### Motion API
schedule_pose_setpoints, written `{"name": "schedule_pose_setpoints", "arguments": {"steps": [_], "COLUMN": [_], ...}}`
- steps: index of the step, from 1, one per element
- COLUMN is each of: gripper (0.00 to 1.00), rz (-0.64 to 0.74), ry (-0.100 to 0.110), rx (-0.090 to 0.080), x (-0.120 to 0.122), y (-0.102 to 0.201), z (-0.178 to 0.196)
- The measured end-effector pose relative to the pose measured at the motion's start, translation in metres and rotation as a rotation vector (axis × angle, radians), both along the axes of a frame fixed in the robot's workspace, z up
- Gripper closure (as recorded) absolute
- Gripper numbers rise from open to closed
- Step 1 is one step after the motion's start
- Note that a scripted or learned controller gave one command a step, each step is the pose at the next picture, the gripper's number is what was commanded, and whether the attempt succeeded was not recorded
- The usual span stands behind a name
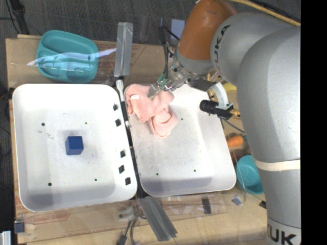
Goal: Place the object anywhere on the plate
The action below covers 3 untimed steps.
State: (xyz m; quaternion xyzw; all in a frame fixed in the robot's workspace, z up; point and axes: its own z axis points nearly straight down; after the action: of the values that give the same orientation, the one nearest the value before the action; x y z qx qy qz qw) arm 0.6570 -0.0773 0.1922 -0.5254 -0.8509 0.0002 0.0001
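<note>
The gripper [159, 87] touches the top edge of the pink cloth [152, 109] in the right bin [204, 157]; whether it grips, I cannot tell. The cloth stretches from it toward 6 o'clock.

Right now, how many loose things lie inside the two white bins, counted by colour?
Blue: 1, the block in the left bin
Pink: 1, the cloth in the right bin, with the gripper at its top edge
Total: 2
</note>
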Motion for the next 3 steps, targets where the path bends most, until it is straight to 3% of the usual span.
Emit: {"name": "schedule_pose_setpoints", "arguments": {"steps": [1,2,3], "gripper": [1.0,1.0,1.0], "rz": [0.058,0.055,-0.079], "ry": [0.003,0.004,0.004], "rx": [0.0,-0.001,-0.002], "x": [-0.028,-0.084,-0.07], "y": [0.085,0.168,0.28], "z": [0.018,-0.002,-0.014]}}
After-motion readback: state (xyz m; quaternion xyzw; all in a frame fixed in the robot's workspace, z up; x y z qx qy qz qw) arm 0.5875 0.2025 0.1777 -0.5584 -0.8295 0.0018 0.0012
